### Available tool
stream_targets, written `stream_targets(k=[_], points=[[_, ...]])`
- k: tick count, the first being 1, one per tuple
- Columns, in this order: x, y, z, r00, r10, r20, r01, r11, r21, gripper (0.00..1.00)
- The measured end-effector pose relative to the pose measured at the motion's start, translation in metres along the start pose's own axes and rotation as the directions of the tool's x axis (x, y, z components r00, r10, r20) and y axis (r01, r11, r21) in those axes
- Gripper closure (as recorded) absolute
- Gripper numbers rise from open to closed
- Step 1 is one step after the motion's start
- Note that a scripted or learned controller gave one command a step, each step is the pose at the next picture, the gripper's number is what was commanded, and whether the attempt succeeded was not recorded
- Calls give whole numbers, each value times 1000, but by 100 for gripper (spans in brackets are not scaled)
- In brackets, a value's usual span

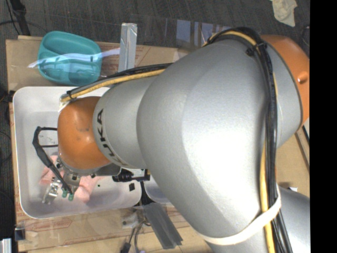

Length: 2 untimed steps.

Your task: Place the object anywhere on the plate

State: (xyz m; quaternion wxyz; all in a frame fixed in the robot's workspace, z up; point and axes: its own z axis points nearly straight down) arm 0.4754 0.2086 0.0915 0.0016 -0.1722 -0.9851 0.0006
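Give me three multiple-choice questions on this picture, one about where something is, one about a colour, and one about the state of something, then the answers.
1. Where does the gripper hang?
A. Over the left bin's near left corner
B. Over the floor at the top
C. Beside the crumpled cloth at top right

2. What colour is the container behind the left bin?
A. Red
B. Teal
C. Black

3. How does the pink object lie?
A. Inside the left bin, beside the gripper
B. On the floor
C. On top of the arm

Answers: 1 A, it sits low in that corner. 2 B, its shell is teal. 3 A, it rests on the bin's white floor.
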Motion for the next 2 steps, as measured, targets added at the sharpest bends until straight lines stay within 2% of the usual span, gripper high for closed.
stream_targets(k=[1, 2], points=[[-51, -24, -12, 990, 134, -45, -134, 991, 2, 0], [-59, -27, -23, 990, 139, -19, -139, 990, -3, 100]])
